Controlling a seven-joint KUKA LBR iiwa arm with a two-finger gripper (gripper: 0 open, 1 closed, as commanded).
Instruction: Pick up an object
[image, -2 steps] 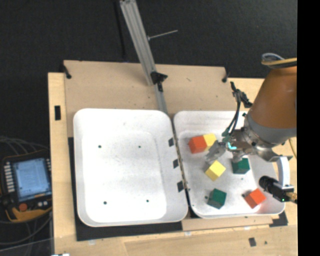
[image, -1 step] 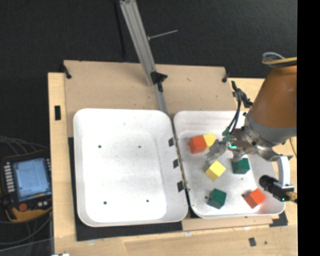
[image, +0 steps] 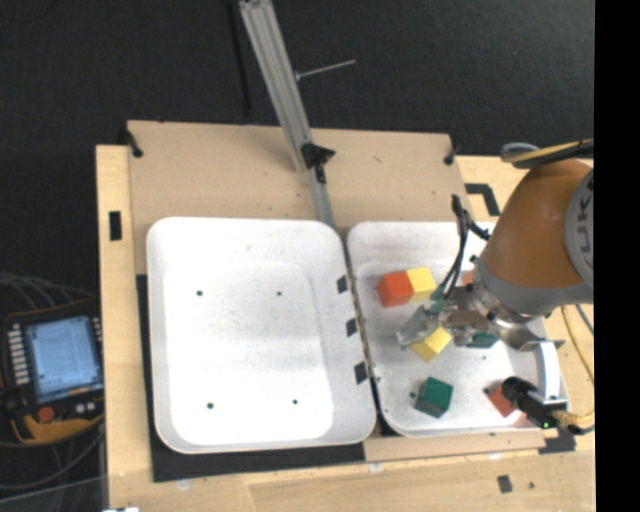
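My gripper (image: 424, 328) hangs over the middle of the right bin (image: 400, 240), below the arm's orange band (image: 540, 235). A yellow block (image: 433, 346) lies right under its tip, partly covered by it. I cannot make out whether the block is held. An orange block (image: 395, 288) and a second yellow block (image: 421, 279) sit touching each other just behind the gripper. A green block (image: 434, 396) lies near the bin's front wall. A red block (image: 498, 400) rests at the front right, and a small teal piece (image: 485, 341) peeks out beneath the wrist.
The left bin (image: 250, 330) sits beside the right one, divided from it by a ridge with black clips (image: 354, 328). A slanted metal pole (image: 285, 90) rises behind the bins. A tablet (image: 60, 355) lies off the bench at the left.
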